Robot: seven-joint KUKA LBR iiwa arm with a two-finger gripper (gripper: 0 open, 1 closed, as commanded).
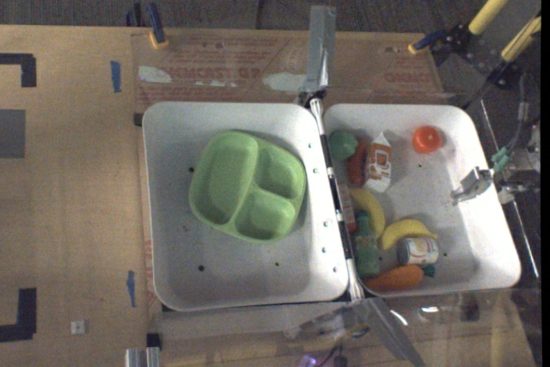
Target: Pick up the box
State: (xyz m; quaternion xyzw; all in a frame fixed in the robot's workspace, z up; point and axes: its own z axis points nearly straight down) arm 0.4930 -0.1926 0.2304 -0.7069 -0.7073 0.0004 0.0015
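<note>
One box [378, 162] stands upright, left of the claw [471, 183] at frame right; claw state cannot be told.

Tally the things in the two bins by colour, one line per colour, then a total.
Green: 3 (plate, round item, bottle)
Yellow: 2 (bananas)
Orange/red: 3 (carrot, round item, sausage)
White: 2 (box, can)
Total: 10

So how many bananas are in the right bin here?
2. One banana lies near the bin's left wall, the other banana just right of it, above the can. More could be hidden underneath.
</note>
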